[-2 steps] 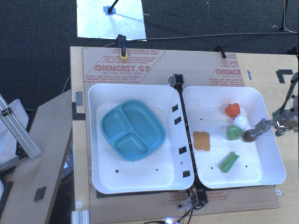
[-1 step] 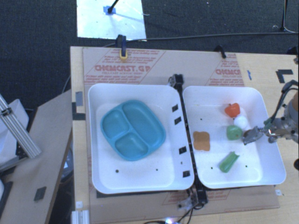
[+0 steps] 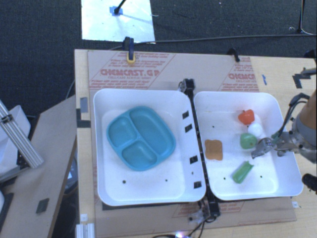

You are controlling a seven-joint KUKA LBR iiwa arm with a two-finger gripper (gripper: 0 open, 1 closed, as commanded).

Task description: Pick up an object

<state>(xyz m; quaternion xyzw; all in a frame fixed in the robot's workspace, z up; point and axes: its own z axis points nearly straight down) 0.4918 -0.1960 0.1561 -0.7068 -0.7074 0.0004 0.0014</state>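
The right bin point(image 3: 285, 178) holds several small items. A red-orange piece point(image 3: 246, 116) lies near its far right, with a white ball-like piece point(image 3: 255, 129) just below it. A round green piece point(image 3: 247, 141) sits under those. A flat tan square point(image 3: 214, 149) lies close to the divider, and a long green piece point(image 3: 242, 172) rests toward the front. My gripper point(image 3: 259, 148) reaches in from the right, low over the bin floor, right beside the round green piece on its lower right. Nothing is seen held in it.
The left bin point(image 3: 101, 182) bears a blue divided plate point(image 3: 141, 138). A black clip strip point(image 3: 194, 143) runs along the joint between the bins. The arm's grey wrist point(image 3: 302, 138) hangs over the right bin's right rim.
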